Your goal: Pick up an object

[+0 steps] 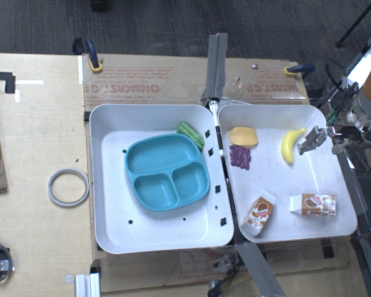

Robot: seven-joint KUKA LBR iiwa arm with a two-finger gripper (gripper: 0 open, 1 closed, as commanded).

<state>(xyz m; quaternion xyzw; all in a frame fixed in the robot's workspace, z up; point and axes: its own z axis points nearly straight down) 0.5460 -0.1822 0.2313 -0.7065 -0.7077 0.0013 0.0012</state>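
Camera view, looking down at a slant on the bench. Two shallow white bins sat side by side: the left bin (105, 184) at the centre of the frame and the right bin (278, 119) toward the right. In the left bin lay a blue divided plate (167, 172), with a green object (190, 133) touching its upper right rim. The right bin held a yellow banana (290, 145) in its upper part, a yellow-orange item (243, 136) and a purple grape cluster (240, 157) near its upper left corner, and two small cartons along its lower edge, one tilted (258, 215) and one lying on its side (313, 205). The gripper (310, 142) reached in from the right edge of the frame and hung over the upper right of the right bin, just to the right of the banana; nothing showed between its fingers, but whether they were wide or narrow could not be told. A grey ring (68, 187) lay on the bench at left.
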